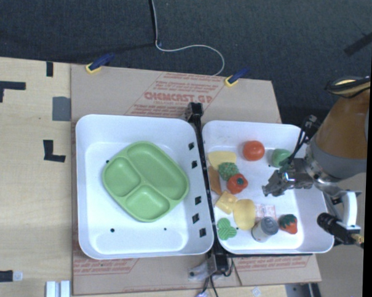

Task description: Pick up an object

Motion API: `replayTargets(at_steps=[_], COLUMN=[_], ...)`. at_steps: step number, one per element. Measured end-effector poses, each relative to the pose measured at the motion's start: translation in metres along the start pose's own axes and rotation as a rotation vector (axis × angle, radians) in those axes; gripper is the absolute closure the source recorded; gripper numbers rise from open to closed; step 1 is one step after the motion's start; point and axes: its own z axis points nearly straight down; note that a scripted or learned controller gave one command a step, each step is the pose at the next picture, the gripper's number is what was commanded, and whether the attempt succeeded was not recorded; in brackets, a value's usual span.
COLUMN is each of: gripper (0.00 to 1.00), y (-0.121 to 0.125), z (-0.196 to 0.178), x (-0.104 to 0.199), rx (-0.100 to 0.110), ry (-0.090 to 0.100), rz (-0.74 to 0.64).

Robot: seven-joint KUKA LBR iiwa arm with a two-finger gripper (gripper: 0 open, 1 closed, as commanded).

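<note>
The right white bin (236, 130) holds several toy foods. Among them are a red tomato (253, 149), a green piece (279, 157), a red strawberry (237, 183), a yellow lemon-like piece (245, 213), a grey can (267, 227) and a small red fruit with a green top (288, 224). My gripper (275, 185) hangs over the right half of this bin, between the green piece and the grey can, right of the strawberry. Nothing is visibly held in it.
The left white bin (86, 171) carries a green divided plate (146, 180). More pieces crowd the right bin's left side: a yellow slab (222, 158), broccoli (227, 169), an orange carrot (214, 182), a yellow wedge (225, 202), a green floret (225, 228). A black divider runs between the bins.
</note>
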Motion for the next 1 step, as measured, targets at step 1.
replayTargets(at_steps=[1], gripper=[1.00], y=[0.0002], z=[-0.0051], x=[0.0007], rx=[0.005], ry=[0.002], rz=[0.001])
